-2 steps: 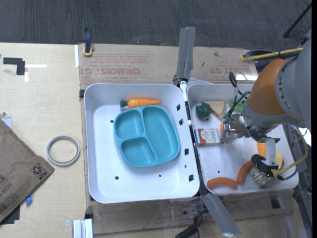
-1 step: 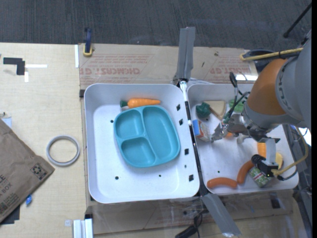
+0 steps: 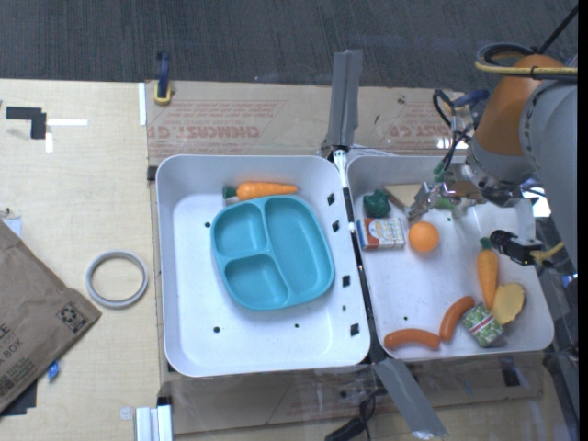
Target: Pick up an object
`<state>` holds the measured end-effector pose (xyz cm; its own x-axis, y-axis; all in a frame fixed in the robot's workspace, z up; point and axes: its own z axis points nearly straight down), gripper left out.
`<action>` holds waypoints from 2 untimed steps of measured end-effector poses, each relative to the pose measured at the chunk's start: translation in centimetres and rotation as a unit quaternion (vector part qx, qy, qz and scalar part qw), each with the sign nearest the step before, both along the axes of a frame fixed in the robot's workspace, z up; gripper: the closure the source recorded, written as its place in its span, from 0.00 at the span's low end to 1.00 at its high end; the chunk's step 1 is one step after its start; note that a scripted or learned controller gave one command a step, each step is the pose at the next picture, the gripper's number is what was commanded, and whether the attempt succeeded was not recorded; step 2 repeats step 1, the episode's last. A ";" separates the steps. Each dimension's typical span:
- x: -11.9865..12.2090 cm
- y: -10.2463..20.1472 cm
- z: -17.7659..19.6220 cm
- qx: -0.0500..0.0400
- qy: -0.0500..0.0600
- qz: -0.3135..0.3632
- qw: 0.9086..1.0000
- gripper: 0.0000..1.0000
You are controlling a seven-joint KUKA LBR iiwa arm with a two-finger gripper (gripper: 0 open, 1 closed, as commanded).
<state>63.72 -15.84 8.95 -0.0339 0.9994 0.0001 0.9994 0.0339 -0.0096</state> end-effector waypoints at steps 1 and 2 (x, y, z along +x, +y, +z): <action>-5.5 1.3 0.2 -0.001 -0.004 -0.007 1.000 0.00; -5.5 1.3 0.2 -0.001 -0.004 -0.007 1.000 0.00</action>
